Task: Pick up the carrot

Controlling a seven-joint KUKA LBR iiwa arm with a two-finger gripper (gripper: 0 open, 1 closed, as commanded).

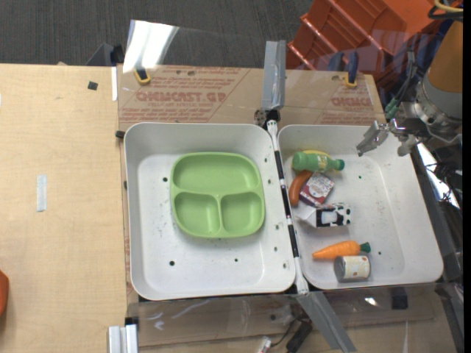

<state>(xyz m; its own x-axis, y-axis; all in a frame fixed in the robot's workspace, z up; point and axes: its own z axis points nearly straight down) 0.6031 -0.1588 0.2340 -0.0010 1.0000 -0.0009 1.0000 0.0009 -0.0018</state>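
Pale wooden surface [59, 197] carries two white bins side by side. From above, the left bin [147, 271] holds a green divided plate [218, 194]. The right bin [397, 219] holds the carrot [340, 250] near its front, just above a small can [352, 268], with a toy cow [333, 215], a red packet [317, 189] and a yellow-green bottle [316, 161] behind. The tool [385, 140] hangs over that bin's far right corner, fingers spread, nothing between them, well apart from the carrot.

carrot [338, 250]: orange, green tip | plate [218, 194]: light green | bins [206, 274]: white | bottle [316, 161]: yellow, green cap | toy cow [333, 216]: black-and-white patches | can [352, 268]: grey, pale label
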